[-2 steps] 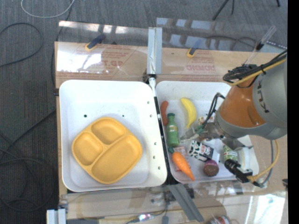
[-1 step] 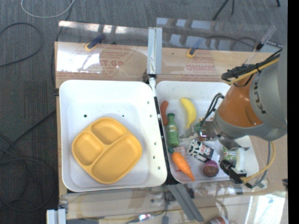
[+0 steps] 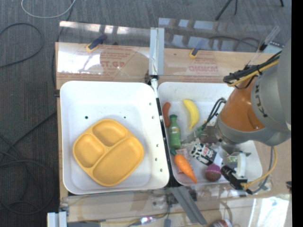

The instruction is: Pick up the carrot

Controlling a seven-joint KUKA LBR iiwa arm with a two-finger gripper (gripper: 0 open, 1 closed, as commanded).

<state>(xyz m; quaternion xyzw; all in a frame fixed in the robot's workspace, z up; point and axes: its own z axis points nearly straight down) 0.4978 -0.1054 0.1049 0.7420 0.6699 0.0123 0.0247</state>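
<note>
In the right bin (image 3: 255, 161), lower middle of the frame: 1 carrot (image 3: 184, 167), 1 green bottle (image 3: 174, 131), 1 banana (image 3: 191, 112). Left bin (image 3: 85, 98) holds 1 yellow tray (image 3: 108, 151). Gripper (image 3: 208, 151) nearby; grip cannot be told.

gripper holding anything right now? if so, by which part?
Cannot be told: the gripper sits over a black-and-white patterned toy, its tips hidden. The orange plastic carrot lies apart, untouched.

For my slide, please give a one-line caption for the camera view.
KUKA arm's gripper low in the right bin, carrot beside it not yet grasped; yellow plate in left bin.
</note>
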